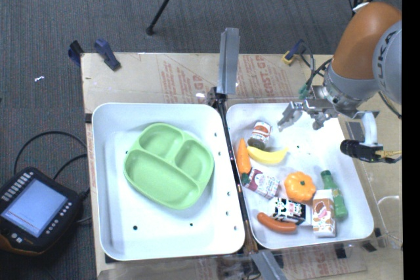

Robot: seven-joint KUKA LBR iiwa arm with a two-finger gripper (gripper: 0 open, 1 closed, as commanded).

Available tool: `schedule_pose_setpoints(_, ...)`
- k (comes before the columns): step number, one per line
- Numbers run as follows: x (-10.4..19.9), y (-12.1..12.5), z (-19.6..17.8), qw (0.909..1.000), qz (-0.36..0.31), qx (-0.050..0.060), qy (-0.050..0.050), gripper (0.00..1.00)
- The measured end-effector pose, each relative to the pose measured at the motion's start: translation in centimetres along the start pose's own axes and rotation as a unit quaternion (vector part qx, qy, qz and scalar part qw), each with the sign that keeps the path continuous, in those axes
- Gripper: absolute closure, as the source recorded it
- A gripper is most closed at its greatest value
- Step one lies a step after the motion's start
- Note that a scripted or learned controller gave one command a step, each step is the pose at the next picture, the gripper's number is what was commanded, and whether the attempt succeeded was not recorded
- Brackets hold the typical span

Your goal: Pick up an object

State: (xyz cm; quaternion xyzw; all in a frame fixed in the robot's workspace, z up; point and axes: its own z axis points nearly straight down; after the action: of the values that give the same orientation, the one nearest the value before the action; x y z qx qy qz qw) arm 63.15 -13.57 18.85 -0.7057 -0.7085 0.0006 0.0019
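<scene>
Released and empty, the gripper hovers at the right bin's twelve o'clock; dropping toward the crowded banana and jar at ten o'clock risks nudging both aside.

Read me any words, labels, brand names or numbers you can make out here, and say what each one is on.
"KUKA", partly seen, running up the grey arm.
Red printing on the cardboard sheet under the bins: too blurred to read.
Labels on the small can, the cow-patterned carton, the pink packet and the juice box: too small to read.
</scene>
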Motion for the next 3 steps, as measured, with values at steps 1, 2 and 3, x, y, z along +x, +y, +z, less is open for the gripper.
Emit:
schedule_pose_setpoints(1,1.9,-6.2,4.9,0.9971,-0.076,0.001,0.0,0.0)
schedule_pose_setpoints(2,3.5,-4.2,10.0,0.9928,-0.12,-0.002,-0.001,0.0)
schedule_pose_setpoints(3,0.9,0.8,10.1,0.9923,-0.124,-0.001,-0.001,0.0)
